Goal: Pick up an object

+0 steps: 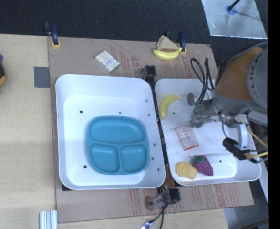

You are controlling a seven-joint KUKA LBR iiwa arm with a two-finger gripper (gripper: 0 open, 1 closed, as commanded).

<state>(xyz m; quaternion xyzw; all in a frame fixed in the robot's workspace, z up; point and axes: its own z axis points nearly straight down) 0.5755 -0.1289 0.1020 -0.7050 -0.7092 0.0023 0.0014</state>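
Two shallow white bins sit side by side on a sheet of brown cardboard (130, 63) laid over the wooden bench. The left bin (70, 92) holds a blue divided tray (117, 144) with one long compartment at the top and two smaller ones below it. The right bin (244, 174) holds four small things: a yellow toy banana (167, 104) near its upper left corner, a small pink-and-white packet (186, 138) about in the middle, and along the lower edge a yellow toy corn cob (186, 170) with a purple bunch of toy grapes (203, 165) touching its right side. The arm (240, 82), grey with its orange band, reaches in from the right over the right bin, and the gripper (199, 118) is low over the upper middle of that bin, to the right of the banana and just above the packet; whether it is open or closed cannot be told from here, and nothing is seen held in it. Outside the bins, on the cardboard, lie a small patterned packet (107, 60) above the left bin and a second toy banana (167, 53) by the blue clamp (181, 41) at the top edge
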